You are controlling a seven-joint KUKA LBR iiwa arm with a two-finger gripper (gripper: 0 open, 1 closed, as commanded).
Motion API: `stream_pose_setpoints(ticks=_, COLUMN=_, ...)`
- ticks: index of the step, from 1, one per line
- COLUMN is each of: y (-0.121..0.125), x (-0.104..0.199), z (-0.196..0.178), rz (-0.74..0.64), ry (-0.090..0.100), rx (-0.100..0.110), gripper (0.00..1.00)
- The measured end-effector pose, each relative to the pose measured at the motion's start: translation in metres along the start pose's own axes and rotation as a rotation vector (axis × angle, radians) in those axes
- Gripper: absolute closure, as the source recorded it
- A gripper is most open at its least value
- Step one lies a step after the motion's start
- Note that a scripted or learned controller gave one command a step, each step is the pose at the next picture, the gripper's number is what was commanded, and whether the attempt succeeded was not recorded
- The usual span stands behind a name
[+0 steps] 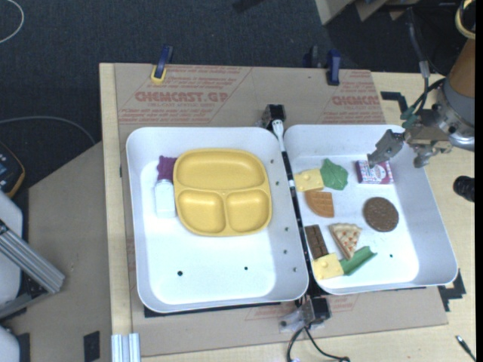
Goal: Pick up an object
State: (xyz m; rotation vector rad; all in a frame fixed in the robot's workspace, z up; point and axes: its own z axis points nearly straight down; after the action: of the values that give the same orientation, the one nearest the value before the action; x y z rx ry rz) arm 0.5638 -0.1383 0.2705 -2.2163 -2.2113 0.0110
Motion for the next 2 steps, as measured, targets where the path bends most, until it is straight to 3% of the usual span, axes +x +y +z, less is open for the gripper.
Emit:
stream_pose_setpoints(ticks=1, y=0.002, x=0.0, z=-0.006, rz=-0.002, ry=-0.002, rx=-0.011, gripper=0.0)
stream_pose_setpoints(ticks=2, y=-0.003, x=-0.005, z=0.039, rz=-0.002, ry=-0.001, rx=-0.006, gripper=0.0)
